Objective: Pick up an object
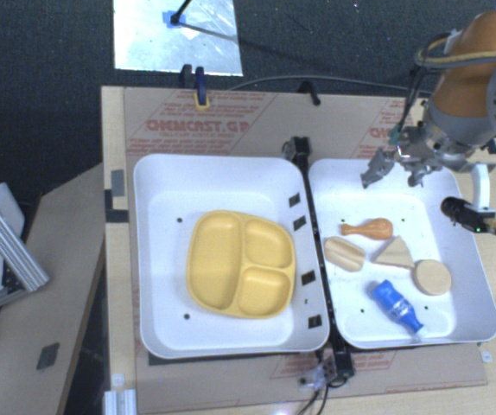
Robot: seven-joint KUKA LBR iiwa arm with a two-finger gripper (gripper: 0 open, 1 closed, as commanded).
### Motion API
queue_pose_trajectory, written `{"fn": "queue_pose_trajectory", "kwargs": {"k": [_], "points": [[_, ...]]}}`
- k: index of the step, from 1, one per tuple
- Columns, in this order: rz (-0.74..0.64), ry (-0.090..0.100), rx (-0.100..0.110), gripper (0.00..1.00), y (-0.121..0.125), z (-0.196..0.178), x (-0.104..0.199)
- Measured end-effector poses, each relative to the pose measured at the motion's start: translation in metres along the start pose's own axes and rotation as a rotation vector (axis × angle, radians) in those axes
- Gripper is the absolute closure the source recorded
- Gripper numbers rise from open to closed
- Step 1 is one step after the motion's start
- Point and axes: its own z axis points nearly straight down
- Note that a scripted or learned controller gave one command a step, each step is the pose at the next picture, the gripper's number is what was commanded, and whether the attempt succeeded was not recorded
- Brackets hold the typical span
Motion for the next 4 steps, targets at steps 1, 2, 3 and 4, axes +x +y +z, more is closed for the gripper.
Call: {"fn": "queue_pose_trajectory", "kwargs": {"k": [1,2,3,4], "points": [[-0.002,-0.001,-0.012,0.00,0.003,-0.007,0.000],[0.000,-0.002,-0.010,0.00,0.004,0.038,-0.008],[-0.001,-0.001,-0.008,0.00,-0.005,0.092,-0.005],[-0.001,-0.001,-0.011,0.00,-0.004,0.122,-0.004]]}}
